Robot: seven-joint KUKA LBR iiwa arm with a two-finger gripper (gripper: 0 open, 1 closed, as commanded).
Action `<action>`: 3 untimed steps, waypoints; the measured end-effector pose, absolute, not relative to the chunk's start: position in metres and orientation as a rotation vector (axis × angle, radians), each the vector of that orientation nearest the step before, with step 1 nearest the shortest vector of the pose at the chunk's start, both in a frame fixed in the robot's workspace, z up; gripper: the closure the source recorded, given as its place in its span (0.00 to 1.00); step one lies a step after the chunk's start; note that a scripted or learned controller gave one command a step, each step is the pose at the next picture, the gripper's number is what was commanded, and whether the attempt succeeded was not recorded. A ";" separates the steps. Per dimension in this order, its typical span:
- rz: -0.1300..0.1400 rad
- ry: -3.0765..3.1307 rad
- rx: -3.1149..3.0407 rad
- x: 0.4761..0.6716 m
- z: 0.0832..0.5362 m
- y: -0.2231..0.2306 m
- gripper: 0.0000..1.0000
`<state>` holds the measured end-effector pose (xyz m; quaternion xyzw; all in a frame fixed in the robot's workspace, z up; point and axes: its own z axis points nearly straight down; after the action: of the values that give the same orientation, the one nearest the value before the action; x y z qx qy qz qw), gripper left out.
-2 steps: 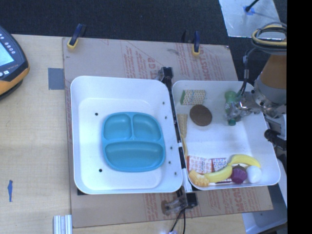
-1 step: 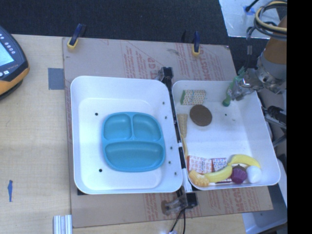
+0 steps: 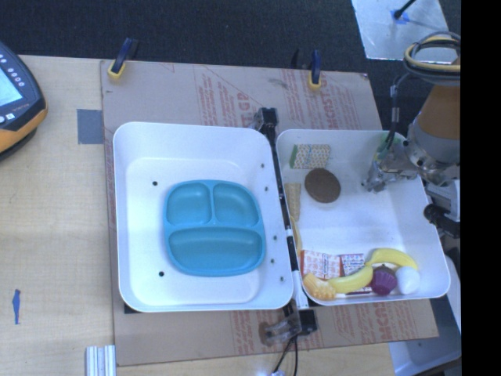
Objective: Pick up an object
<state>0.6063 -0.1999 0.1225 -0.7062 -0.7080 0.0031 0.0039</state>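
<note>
We are seeing the end effector (image 3: 381, 172) hovering in the right white bin's (image 3: 407, 233) far right; its state we cannot tell. A round brown cookie (image 3: 322, 186) is lying left, nothing between. Labels unreadable.

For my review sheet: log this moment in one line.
gripper: over right bin, nothing seen held | cookie: beside it | banana: near edge
</note>
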 end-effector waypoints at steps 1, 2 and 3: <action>0.004 -2.225 -2.215 0.609 0.124 -0.200 0.00; 0.002 -2.230 -2.214 0.648 0.091 -0.211 0.00; 0.006 -2.222 -2.215 0.633 0.092 -0.212 0.00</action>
<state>0.6327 -0.2115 0.0919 -0.7059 -0.7083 0.0019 0.0021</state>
